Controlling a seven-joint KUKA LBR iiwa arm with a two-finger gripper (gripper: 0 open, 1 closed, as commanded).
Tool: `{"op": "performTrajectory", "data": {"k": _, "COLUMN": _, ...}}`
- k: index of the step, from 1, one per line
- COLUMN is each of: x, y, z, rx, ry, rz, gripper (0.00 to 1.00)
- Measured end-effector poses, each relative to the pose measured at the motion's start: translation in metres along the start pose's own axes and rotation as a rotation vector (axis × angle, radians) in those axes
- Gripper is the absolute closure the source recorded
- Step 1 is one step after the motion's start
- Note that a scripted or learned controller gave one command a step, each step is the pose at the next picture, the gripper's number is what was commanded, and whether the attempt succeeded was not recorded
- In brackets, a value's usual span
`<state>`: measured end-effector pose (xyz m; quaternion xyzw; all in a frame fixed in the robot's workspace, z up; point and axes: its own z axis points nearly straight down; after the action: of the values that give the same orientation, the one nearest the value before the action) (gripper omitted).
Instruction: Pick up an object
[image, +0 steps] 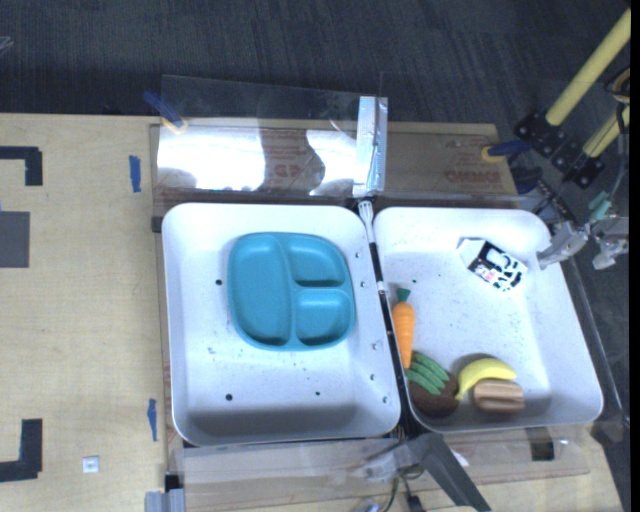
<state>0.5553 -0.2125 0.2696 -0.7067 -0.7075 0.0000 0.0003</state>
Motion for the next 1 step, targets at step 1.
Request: {"op": "performTrajectory", "data": {"k": 1, "x": 0.0268, "y": 0.0349, "z": -0.0845, "rx": -0.010, "ry": -0.003, "rz": -0.019, "gripper": 0.00}}
